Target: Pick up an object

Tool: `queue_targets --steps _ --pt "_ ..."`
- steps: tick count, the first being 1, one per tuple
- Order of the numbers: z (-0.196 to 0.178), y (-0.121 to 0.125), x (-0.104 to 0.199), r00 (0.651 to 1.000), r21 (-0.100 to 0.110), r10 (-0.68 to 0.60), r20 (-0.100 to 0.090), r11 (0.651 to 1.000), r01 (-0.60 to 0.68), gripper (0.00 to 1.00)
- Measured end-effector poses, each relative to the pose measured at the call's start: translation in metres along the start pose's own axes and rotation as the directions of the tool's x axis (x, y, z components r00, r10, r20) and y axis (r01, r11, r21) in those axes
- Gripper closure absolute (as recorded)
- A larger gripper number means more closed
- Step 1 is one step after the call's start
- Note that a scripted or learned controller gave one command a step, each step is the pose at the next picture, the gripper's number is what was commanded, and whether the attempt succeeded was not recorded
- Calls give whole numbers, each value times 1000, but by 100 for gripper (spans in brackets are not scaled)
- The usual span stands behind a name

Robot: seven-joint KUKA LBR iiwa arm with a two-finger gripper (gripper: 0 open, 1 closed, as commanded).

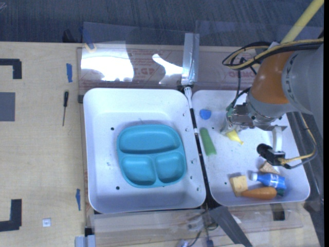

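Yellow object [235,136], just below fingers [232,123]

Dark blue-grey carpet [154,4] along the far side. Pale wooden bench top [36,153] on the left, marked with black corner brackets [14,68], a grey square [6,107] and short strips of blue tape [69,72]. Clear plastic sheet [128,66] at the far edge, glaring white under overhead light.

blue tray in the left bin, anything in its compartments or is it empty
Empty. The blue tray lies flat in the left bin, and all three compartments show bare blue floor with nothing lying in them.
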State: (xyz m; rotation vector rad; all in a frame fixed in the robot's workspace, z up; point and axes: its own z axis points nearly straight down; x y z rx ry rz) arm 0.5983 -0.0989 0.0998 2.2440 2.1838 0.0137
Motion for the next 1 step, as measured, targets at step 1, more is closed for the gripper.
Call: queue_targets --steps 1 --pt "-90 12 73 1000 3 -23 -4 1000 23 100"
